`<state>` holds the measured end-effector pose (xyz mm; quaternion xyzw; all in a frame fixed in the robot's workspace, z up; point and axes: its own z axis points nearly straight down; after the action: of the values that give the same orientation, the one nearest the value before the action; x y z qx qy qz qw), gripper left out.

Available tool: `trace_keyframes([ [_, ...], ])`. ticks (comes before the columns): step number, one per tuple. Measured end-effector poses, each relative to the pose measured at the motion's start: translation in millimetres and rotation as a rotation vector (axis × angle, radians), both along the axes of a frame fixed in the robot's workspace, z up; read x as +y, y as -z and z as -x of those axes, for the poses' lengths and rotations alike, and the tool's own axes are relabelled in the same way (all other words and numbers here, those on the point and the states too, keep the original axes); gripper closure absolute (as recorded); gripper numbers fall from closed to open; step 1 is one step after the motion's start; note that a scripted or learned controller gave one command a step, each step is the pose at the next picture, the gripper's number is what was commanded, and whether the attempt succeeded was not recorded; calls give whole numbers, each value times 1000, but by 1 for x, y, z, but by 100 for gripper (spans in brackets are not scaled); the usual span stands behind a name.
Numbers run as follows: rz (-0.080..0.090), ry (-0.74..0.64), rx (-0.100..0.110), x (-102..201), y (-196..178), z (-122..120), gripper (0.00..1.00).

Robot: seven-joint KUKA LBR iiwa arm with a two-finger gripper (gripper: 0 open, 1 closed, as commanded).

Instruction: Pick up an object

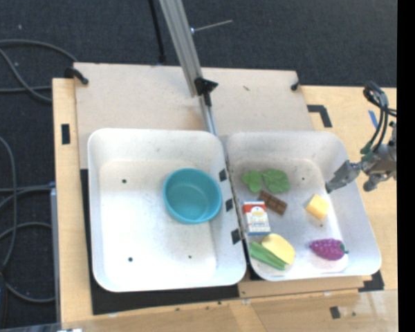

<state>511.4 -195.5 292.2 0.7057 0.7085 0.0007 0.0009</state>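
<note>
Gripper (340,176), finger state indiscernible, is hovering at the right bin (360,234) rim, risking striking it rather than the yellow block (318,207)

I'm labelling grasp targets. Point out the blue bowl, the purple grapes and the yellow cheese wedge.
blue bowl (191,195): camera view, inside bottom of the bowl.
purple grapes (327,248): camera view, middle of the bunch.
yellow cheese wedge (318,207): camera view, its top face.
</note>
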Motion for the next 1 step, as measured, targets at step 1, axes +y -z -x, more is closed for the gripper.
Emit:
trace_keyframes([
  [1,0,1,0,0,0,0,0],
])
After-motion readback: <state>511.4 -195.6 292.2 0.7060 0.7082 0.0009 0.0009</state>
